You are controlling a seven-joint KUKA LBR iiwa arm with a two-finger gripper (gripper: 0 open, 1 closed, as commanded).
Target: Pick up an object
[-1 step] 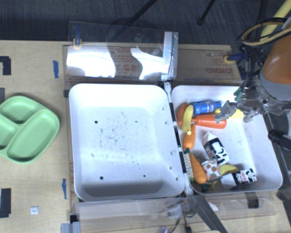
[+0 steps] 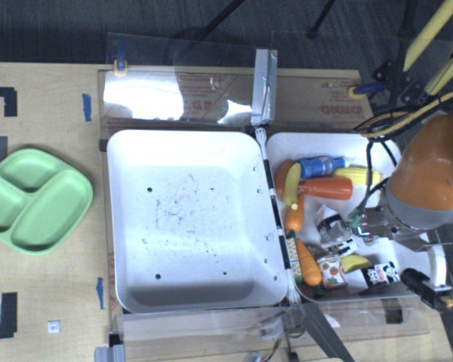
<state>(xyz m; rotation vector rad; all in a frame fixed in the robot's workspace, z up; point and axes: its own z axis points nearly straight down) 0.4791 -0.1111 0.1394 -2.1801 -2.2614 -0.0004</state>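
Where toys [image 2: 321,225] crowd, end effector [image 2: 340,232] hangs low

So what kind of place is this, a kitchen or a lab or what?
Most likely a robotics lab bench set up for grasping trials. Two shallow white bins sit side by side on a wooden bench, a robot arm reaches over the right bin, which holds toy food, and stand legs and cables lie on dark carpet behind.

The arm [image 2: 430,179] is grey with a rounded orange band, black cables trailing over it.
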